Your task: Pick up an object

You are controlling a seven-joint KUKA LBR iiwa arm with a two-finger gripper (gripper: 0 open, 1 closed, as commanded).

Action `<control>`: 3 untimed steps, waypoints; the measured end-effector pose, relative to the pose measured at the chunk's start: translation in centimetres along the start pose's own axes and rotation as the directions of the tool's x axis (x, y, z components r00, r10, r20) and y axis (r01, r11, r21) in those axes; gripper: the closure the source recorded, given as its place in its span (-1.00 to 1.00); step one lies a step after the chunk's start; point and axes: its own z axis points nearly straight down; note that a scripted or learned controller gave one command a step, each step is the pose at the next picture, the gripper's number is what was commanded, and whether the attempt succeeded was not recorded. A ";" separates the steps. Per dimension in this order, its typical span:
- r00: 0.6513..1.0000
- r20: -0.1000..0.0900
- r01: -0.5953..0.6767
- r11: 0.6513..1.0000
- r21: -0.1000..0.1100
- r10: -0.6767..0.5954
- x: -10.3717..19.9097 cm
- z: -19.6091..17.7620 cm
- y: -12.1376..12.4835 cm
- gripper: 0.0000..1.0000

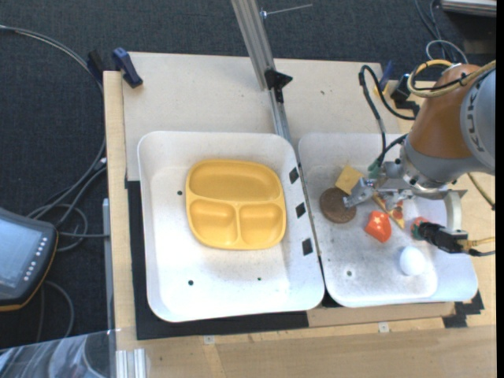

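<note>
Several small objects lie in the right bin (346, 278): a brown disc (338, 207), a tan block (347, 179) just behind it, a red-orange object (379, 227) and a white ball (411, 260) near the front right. My gripper (378, 202) hangs low over the middle of this bin, open, with one grey finger (358, 195) reaching toward the brown disc. The red-orange object sits directly under and slightly in front of the gripper. Nothing is gripped between the fingers.
The left bin (165, 290) holds a yellow divided plate (235, 203). A metal pole (260, 46) slants down to the ridge between the bins. Cables and a black connector (439, 236) trail at the right bin's right side.
</note>
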 end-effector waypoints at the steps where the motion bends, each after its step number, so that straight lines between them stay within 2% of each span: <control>1: 1.000 0.000 0.000 1.000 -0.009 0.000 0.0 -1.4 0.2 1.00; 3: 1.000 0.004 0.002 1.000 -0.015 -0.002 0.7 -10.4 0.7 1.00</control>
